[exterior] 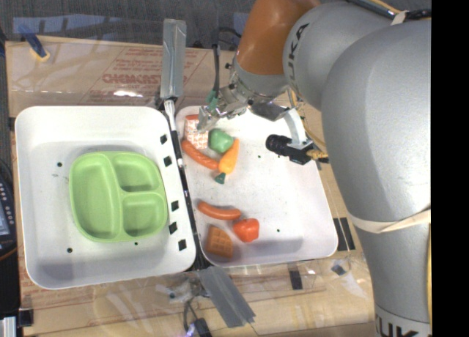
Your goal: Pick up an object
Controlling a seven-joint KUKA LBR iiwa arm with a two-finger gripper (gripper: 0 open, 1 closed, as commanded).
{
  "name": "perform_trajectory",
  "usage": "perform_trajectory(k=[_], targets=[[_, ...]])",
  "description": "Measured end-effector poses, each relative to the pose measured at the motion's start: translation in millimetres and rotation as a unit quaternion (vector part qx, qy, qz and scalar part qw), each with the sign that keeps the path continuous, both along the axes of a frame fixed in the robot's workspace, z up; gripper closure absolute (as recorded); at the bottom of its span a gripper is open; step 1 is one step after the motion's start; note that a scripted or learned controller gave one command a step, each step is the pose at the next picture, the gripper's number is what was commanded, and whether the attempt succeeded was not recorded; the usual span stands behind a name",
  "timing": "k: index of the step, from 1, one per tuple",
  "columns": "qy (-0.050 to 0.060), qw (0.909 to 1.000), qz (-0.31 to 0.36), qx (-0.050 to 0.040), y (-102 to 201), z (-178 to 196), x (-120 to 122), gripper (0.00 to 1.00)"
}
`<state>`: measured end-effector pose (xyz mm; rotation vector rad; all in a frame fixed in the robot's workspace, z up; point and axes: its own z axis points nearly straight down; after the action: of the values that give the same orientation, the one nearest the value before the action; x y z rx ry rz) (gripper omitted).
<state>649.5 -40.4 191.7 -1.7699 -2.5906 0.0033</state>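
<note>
While the arm filled most of the right side, its gripper was down in the back left corner of the right bin.

Going down in size: the left bin held a green divided tray, and the right one held the toy food. Gripper sat right over the little pile there, the red-and-white item and green piece just below its tip, touching or nearly. The carrot ran slantwise toward the front left. Honestly couldn't tell how the gripper was set, and saw nothing caught in it. Sausage, waffle and red piece lay well apart near the front.
</note>
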Motion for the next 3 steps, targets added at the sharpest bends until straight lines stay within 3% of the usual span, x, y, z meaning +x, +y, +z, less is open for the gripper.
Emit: perform_trajectory(k=[1,2,3], targets=[[0.000,1.0000,0.000,-0.0002,0,0,0,0.00],[0.000,0.9998,0.020,-0.0004,-80,-73,-7,0.00],[-0.003,0.9983,-0.059,-0.0004,-100,-97,-28,0.00]])
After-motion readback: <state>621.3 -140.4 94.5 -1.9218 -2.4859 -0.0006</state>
